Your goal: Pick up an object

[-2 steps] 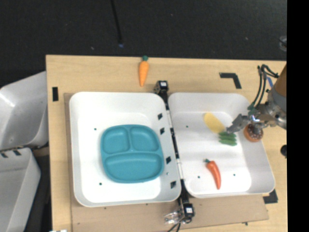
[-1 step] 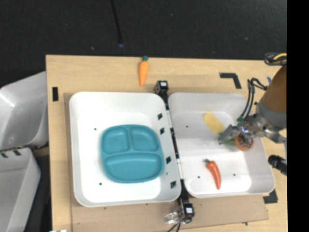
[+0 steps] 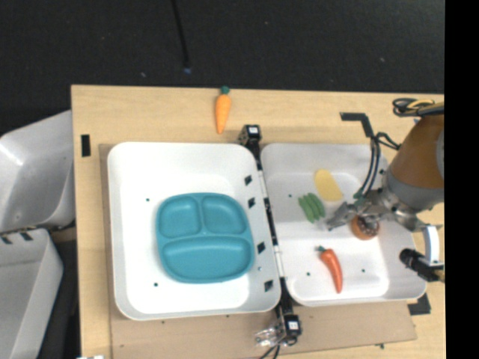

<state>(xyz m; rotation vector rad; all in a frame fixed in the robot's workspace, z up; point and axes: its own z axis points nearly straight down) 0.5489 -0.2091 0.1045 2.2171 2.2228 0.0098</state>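
Note:
The right bin (image 3: 299, 290) holds a yellow piece (image 3: 327, 184), a green piece (image 3: 311, 206) and a red chili pepper (image 3: 331, 267). My gripper (image 3: 358, 217) hangs low over the right side of this bin, just right of the green piece. A small brown-red object (image 3: 365, 230) lies right under the gripper head, partly hidden by it. I cannot tell whether it is held or just lying on the bin floor.
The left bin (image 3: 127, 290) holds a blue divided plate (image 3: 203, 236). An orange toy carrot (image 3: 222, 111) lies on the wooden bench behind the bins. Black cables (image 3: 368, 133) arch over the right bin's back edge.

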